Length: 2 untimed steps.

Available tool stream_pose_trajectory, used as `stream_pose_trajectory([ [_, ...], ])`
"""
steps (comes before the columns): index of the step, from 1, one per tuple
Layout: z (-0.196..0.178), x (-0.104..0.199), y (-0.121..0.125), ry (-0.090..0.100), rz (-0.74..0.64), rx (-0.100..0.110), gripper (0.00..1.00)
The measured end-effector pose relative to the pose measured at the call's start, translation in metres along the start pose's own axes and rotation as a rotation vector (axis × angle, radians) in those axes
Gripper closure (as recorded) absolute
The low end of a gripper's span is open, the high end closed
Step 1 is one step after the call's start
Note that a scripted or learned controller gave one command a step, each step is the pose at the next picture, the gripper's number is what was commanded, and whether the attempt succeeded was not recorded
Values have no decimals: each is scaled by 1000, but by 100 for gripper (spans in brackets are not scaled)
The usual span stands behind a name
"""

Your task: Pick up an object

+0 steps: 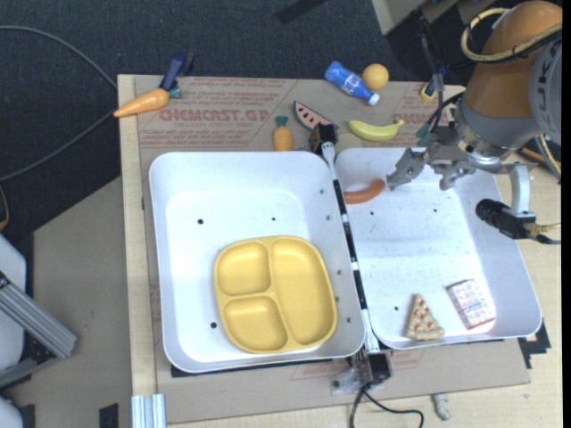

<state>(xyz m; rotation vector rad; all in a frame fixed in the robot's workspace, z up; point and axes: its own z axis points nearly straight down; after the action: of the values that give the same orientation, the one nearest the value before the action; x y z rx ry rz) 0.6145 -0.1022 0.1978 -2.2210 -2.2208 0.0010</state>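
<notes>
The right bin (500, 266) holds an orange-red sausage (362, 191) at its far left corner, a pizza slice (424, 318) near the front and a pink packet (470, 302) at the front right. My gripper (426, 173) hangs over the far part of this bin, just right of the sausage. It is open, with nothing between its two fingers (403, 171). The grey arm with its orange band (513, 56) reaches in from the upper right.
A yellow divided plate (274, 291) lies in the left bin (178, 239). Behind the bins on the bench lie a carrot (143, 103), a watermelon slice (310, 114), a small orange toy (283, 137), a banana (375, 130), a blue bottle (350, 81) and an orange (376, 76).
</notes>
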Motion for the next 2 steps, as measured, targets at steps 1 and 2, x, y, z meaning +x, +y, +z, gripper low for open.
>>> stream_pose_trajectory([
  [1, 114, 9, 51, 0, -1, 0, 0],
  [2, 113, 10, 52, -1, -1, -3, 0],
])
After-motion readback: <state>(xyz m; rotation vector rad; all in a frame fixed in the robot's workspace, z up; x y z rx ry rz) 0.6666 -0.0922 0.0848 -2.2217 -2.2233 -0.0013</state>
